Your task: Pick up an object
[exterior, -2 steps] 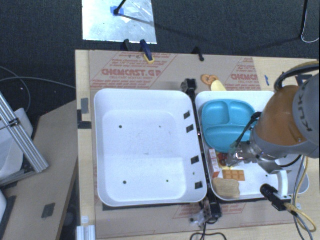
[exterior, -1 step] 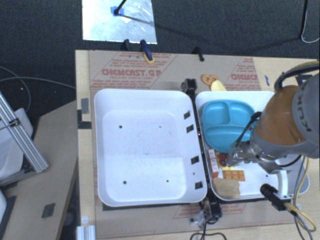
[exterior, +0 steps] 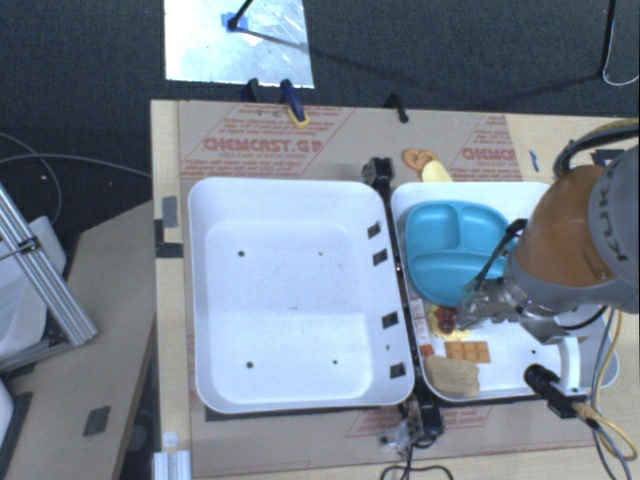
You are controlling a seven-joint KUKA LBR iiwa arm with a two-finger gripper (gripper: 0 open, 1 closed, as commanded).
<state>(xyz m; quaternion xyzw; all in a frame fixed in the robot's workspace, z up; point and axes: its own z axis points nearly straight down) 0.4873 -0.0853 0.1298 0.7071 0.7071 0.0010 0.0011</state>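
In the right bin (exterior: 500,393) lies a blue divided plate (exterior: 450,243) at the far left corner. Below it sit a small red piece (exterior: 446,320), an orange waffle-like square (exterior: 466,351) and a tan bread-shaped lump (exterior: 453,375). My gripper (exterior: 472,301) hangs low over the plate's near edge, just right of the red piece, under the grey and orange wrist (exterior: 565,243). Nothing shows as held.
The left bin (exterior: 215,203) stands beside the right one, with black clips (exterior: 385,258) along the shared wall. A yellow piece (exterior: 436,172) and a brown pretzel shape (exterior: 416,158) lie on the cardboard behind the right bin.
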